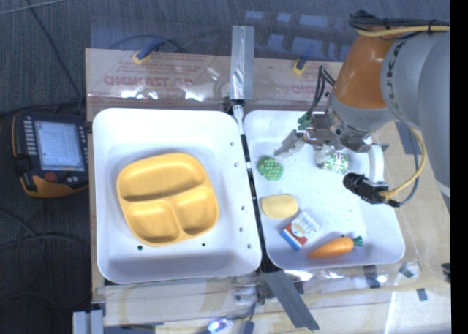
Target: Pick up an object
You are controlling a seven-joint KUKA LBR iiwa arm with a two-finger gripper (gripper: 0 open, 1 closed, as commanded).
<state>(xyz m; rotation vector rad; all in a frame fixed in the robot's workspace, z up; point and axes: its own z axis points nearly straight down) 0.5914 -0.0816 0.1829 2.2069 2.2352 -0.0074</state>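
My two-finger gripper (pixel 316 142) sits low over the far part of the right shallow white plastic bin (pixel 387 248), and I cannot tell whether it is open or closed, or whether it grips anything. Just beside it, toward the right, lies a small round ball speckled green and white (pixel 334 161), partly hidden by my wrist hardware, so I cannot tell if I touch it. Left of the gripper, near the bin's left wall, rests a round, bumpy green ball (pixel 270 169), apart from my gripper. Nearer the front lie a pale yellow, potato-shaped lump (pixel 278 206), then a small red, white and blue carton (pixel 298 229) tilted on its side; its printing is too small to read. Just beside the carton, at the front of the bin, lies an orange toy carrot with a green tip (pixel 333 247). My grey arm (pixel 424 91) reaches in from the right, its orange band (pixel 365 69) above the wrist, bending down toward the bin, with black and yellow cables looped around it. The left white bin (pixel 110 128) holds a yellow plastic tray with three compartments (pixel 168 197). Behind both bins lies a brown cardboard sheet (pixel 168 80) under clear film, with faded red lettering I cannot read. On the floor to the left sits a black and orange handheld control pendant with a lit screen (pixel 51 150).
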